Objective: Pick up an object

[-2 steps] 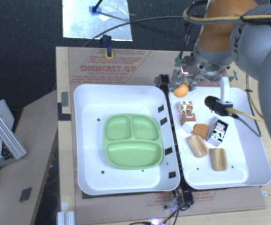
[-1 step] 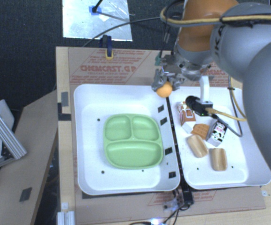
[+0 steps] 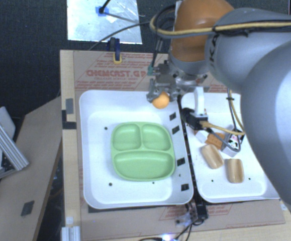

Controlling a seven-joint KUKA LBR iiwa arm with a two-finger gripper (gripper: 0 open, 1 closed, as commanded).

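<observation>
Gripper (image 3: 160, 97), metal fingers clamped on a small rounded orange object (image 3: 161, 102), hangs over the far right corner of the left bin (image 3: 92, 134), just beyond the green divided plate (image 3: 143, 150). Object sits directly under the wrist, w/ no clear long axis. Right bin (image 3: 256, 187) holds tan bread-like pieces (image 3: 211, 156), smooth and oblong, plus misc. small items.

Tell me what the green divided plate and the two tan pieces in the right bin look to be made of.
The green divided plate looks like moulded plastic: uniform pale colour, rounded compartment walls, soft matte sheen. The two tan pieces look like toy bread or wooden blocks, smooth and matte with rounded ends; the picture leaves open which.
</observation>
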